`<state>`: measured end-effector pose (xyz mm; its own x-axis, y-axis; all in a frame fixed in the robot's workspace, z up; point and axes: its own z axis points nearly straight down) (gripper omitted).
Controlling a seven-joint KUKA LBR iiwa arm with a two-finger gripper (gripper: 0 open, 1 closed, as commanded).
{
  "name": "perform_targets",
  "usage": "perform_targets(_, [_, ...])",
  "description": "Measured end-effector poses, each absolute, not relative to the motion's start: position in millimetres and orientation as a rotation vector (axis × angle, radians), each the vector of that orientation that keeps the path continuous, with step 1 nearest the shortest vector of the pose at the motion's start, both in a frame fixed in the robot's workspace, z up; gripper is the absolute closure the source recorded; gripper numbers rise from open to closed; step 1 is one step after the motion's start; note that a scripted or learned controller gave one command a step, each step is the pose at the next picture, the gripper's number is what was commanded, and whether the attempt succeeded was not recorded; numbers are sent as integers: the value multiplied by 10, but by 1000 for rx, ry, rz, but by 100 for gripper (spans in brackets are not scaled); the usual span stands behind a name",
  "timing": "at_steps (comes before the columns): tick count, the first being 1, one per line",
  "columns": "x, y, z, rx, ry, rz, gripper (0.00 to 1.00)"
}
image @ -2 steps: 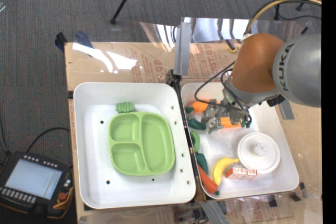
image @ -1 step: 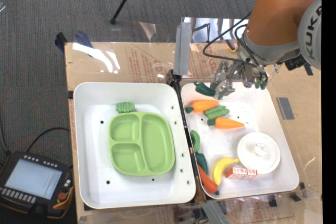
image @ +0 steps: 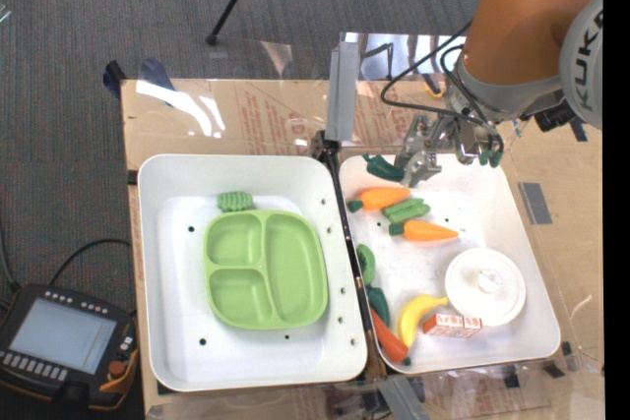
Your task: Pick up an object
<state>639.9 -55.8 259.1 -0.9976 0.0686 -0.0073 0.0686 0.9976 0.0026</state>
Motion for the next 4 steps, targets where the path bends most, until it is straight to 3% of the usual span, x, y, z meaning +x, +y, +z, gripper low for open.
perform_targets(2, [6422, -547, 2792, 102, 3126, 5, 100])
perform_targets(3, [6373, -639, 3126, 261, 3126, 2, 100])
perform_targets(4, [5408, -957, 2715, 378, 3122, 1, 100])
